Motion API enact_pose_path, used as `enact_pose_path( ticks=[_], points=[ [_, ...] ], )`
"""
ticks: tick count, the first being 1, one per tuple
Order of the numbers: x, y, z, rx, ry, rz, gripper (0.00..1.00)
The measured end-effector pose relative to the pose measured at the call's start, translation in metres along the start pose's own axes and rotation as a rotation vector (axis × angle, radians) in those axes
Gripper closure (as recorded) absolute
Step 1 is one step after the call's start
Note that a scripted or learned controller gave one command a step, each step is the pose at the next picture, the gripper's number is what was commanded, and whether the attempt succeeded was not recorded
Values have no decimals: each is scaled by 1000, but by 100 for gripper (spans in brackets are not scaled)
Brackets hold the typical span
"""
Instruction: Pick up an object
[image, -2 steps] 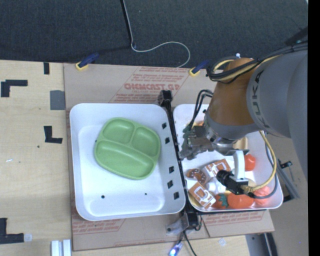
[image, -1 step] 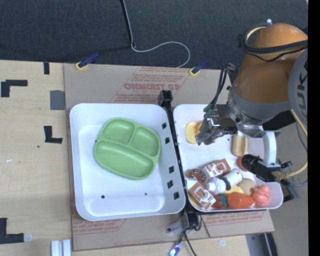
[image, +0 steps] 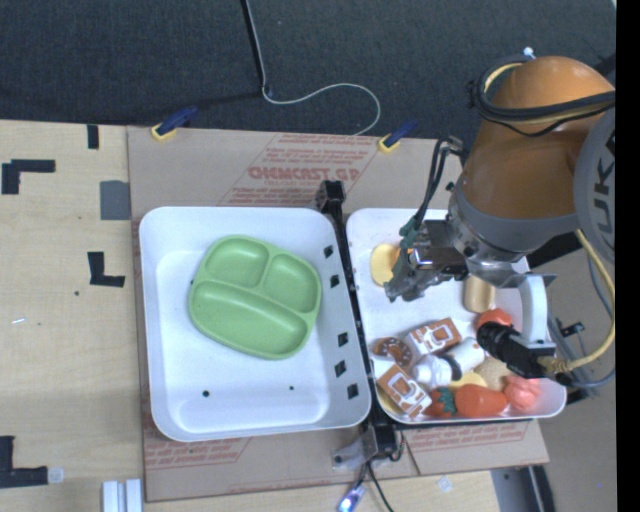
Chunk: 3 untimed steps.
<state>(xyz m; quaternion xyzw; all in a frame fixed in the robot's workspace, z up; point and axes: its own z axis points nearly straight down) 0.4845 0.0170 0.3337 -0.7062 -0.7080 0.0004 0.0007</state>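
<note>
Arm (image: 540, 150) is reaching in over the right bin (image: 362, 225), gripper (image: 408, 280) hanging low near its upper left corner, just beside a yellow round item (image: 382, 263). Can't tell the finger state, too dark and blurred. Other toys are sitting along the bin's near side: patterned brown packets (image: 405, 392), a white bottle (image: 450, 362), a red-orange piece (image: 480, 402). Green divided plate (image: 256, 296) is lying in the left bin (image: 170, 400).

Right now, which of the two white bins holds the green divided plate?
The left white bin holds the green divided plate. The right white bin holds a pile of small toys, where the gripper is.
</note>
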Motion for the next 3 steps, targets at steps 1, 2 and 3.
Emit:
enact_pose_path(
  ticks=[1, 2, 3],
  points=[
    [84, 19, -41, -5, 2, -9, 100],
    [77, -3, 51, 11, -3, 2, 100],
    [55, 0, -92, -16, 2, 2, 100]
  ],
)
